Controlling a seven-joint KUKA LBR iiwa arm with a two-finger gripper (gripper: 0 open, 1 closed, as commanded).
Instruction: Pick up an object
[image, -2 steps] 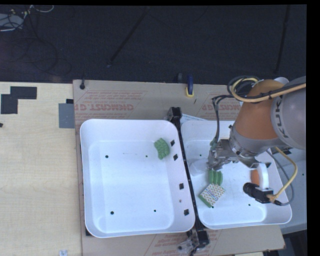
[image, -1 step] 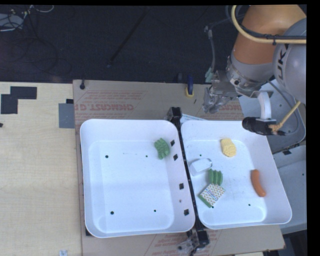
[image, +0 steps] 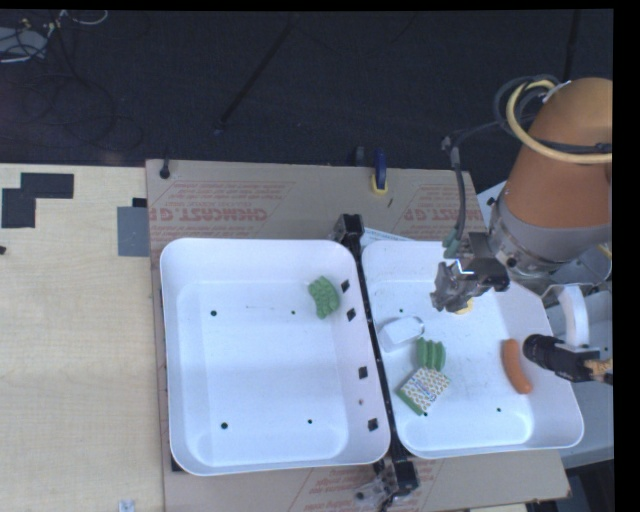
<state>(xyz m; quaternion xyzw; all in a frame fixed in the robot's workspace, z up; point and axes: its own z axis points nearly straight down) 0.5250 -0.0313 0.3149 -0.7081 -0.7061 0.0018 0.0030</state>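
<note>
Clutter near the front edge of the right bin (image: 560, 435) is the first hazard: a patterned packet (image: 424, 386), a green ribbed piece (image: 431, 353) and a white lump (image: 401, 330) lie almost touching, so a descent there could nudge two at once. An orange piece (image: 516, 366) lies apart toward the worktop's right edge. Farther back the pincer (image: 452, 290) hovers, apparently over something yellowish; whether it is open or gripping anything I cannot tell, and a green object (image: 323, 296) lies alone in the left bin (image: 180, 350).

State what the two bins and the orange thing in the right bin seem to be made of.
Left bin and right bin: likely moulded plastic, white, smooth, with rounded rims and a slight sheen. Orange thing: probably plastic or rubber, evenly coloured and matte; too small to be sure.
</note>
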